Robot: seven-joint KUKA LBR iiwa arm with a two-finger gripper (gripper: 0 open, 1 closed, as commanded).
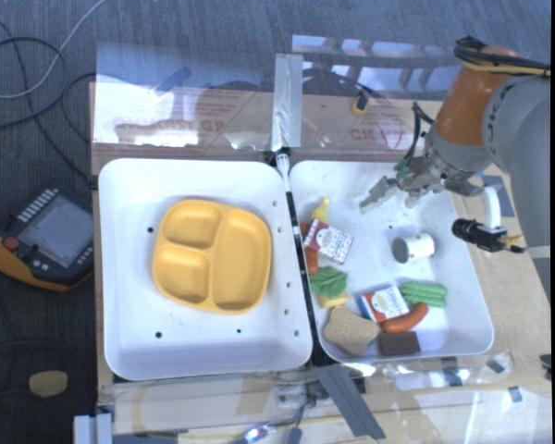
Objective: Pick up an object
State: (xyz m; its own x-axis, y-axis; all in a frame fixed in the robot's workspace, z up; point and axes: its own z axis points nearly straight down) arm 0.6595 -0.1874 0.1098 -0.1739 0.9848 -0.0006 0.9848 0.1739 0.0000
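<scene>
The grey two-finger gripper [388,192] hangs spread, holding nothing, above the right white bin [462,289]; the red-and-white carton's [329,243] label is unreadable.

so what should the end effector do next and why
Probably descend toward the white cup. The end effector hovers at the right bin's far end, holding nothing, and the cup lies apart from the crowded toys, just nearer the camera.

1. Bright, even overhead light; the two shallow white plastic bins [203,363] look nearly washed out.
2. Glare streaks the clear plastic sheeting [194,109] behind them.
3. Shadows are soft and short.
4. Focus slightly soft throughout.
</scene>
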